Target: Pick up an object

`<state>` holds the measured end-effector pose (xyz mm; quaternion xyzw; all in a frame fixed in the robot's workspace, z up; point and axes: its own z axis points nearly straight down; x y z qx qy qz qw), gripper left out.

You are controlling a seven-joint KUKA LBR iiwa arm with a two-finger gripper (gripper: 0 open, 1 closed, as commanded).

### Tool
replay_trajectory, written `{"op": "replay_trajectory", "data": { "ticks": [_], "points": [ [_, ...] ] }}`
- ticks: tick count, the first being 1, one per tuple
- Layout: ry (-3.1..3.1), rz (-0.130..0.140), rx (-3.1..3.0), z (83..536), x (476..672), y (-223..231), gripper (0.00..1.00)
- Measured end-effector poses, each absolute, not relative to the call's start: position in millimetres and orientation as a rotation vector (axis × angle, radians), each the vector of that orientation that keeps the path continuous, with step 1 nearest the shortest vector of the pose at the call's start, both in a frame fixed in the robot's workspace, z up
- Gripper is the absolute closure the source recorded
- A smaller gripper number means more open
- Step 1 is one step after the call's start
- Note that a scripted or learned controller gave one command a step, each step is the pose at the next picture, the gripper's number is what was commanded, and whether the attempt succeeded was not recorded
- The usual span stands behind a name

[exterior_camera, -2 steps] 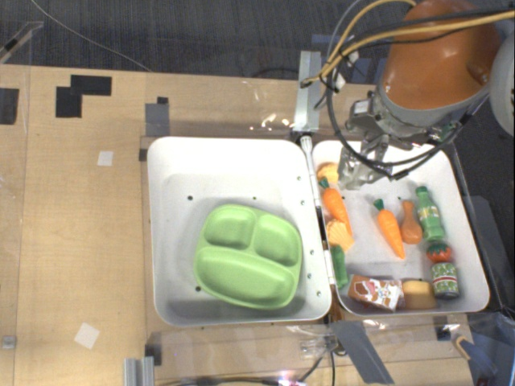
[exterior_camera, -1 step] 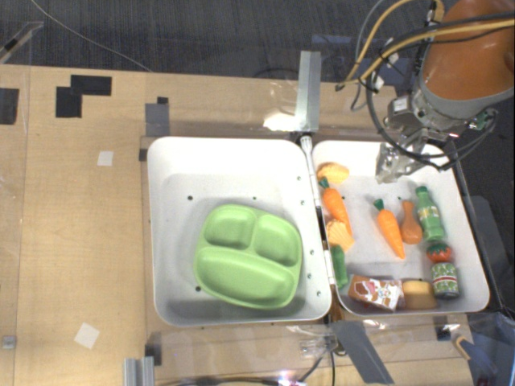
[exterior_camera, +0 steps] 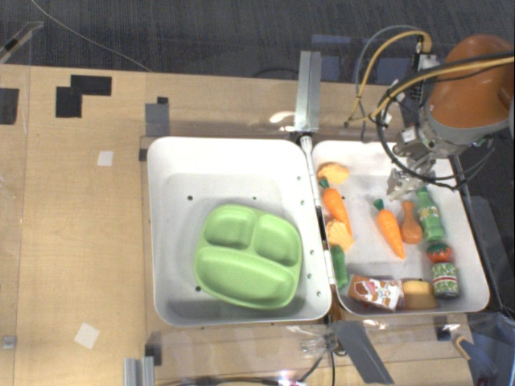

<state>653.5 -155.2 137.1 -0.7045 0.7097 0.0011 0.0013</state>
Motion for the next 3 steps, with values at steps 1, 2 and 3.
{"op": "replay_trajectory", "data": {
  "ticks": [1, 2, 3],
  "points": [
    [1.816, -0.006, -2.558, 118, 611.1, -179, 1.00],
    [1.467, -0.016, -2.772, 91, 581.3, -103, 1.00],
    [1.189, -0.017, -2.904, 234, 599.0, -129, 1.00]
  ]
}}
